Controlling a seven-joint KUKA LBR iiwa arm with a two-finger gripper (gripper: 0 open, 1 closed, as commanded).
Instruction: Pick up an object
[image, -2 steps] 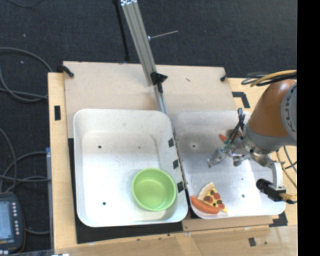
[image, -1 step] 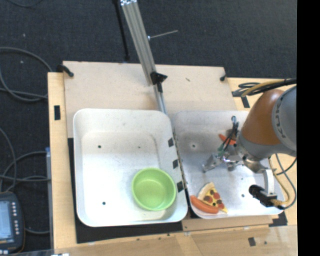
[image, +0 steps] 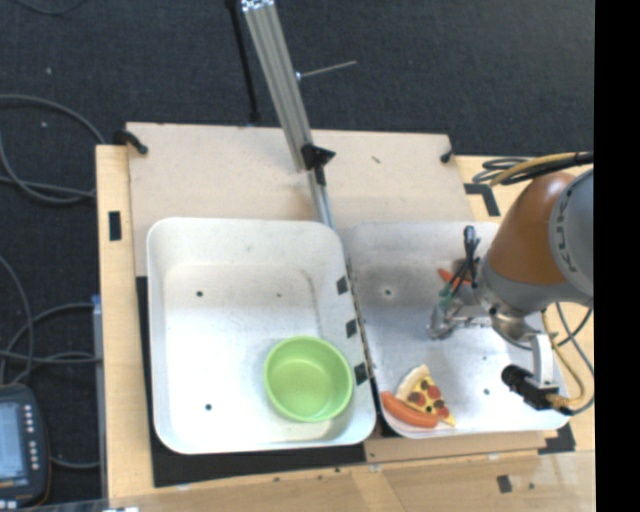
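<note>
Two-finger metal gripper (image: 445, 322), opening indiscernible, right-of-centre frame: best lowered squarely over flat toy pizza slice (image: 424, 392) at lower right before closing.

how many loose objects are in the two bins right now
2. A green bowl sits in the left bin, near its front right corner. A toy pizza slice lies at the right bin's front left. The arm may hide more.

I see a lime-green bowl (image: 308, 377) in the white left bin (image: 200, 260), a yellow pizza slice (image: 425, 390) dotted red with a red-orange crust edge in the white right bin (image: 400, 270), and tan bench board (image: 230, 170).
</note>
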